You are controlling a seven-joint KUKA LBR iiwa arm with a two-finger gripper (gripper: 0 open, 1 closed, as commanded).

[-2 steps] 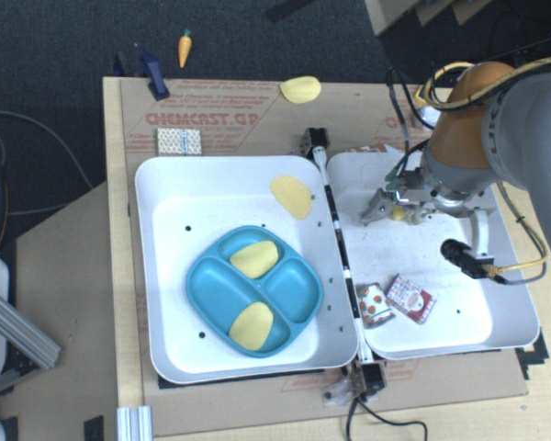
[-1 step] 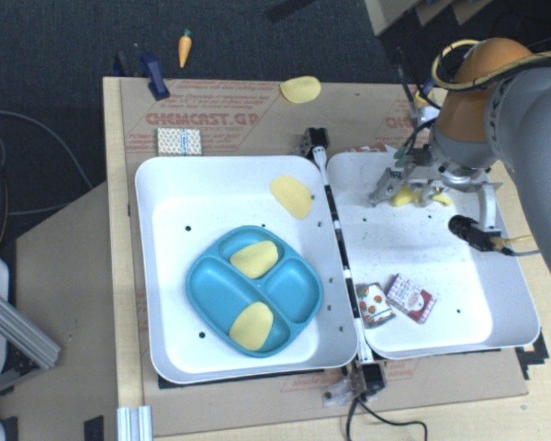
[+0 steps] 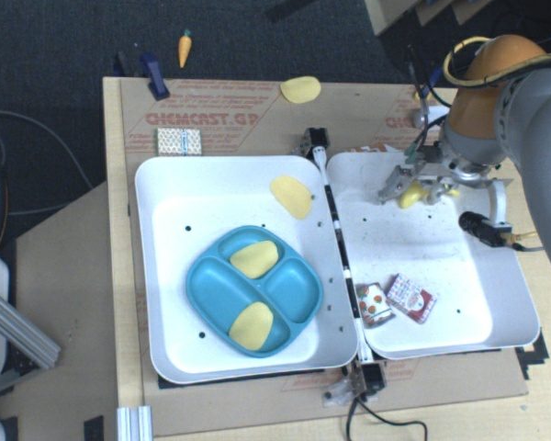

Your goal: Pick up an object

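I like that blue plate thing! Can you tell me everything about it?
The blue plate is a rounded tray of what looks like smooth plastic, split by raised ridges into compartments. It lies flat in the left white bin, turned at a slant. Two pale yellow pieces sit in it: one in the upper compartment, one in the lower. The right-hand compartment looks bare. A third yellow piece lies apart from it, on the bin floor near the top right corner.
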